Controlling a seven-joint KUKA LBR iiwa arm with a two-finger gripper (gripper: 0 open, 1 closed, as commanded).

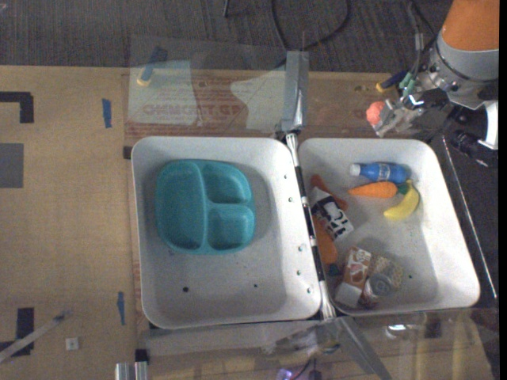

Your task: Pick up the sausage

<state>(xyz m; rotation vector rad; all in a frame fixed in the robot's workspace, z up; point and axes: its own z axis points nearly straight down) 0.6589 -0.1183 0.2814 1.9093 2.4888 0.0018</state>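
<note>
— Sausage (325, 248)?
— Against left wall of right bin (432, 248), long axis near-to-far, partly under black-and-white packet (333, 217).
— Gripper (394, 115)?
— Beyond far rim, right of sausage. Grip state: cannot tell. Next reach, probably: leftward and nearer.

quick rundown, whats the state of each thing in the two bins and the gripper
teal plate: flat in the left bin, nothing on it
blue bottle: on its side, right bin
carrot: lying flat, just below the bottle
banana: lying flat, beside the carrot
sausage: lying along the right bin's left wall, not gripped
small boxes: heaped at the right bin's near edge
gripper: above the right bin's far edge, outside it
</note>
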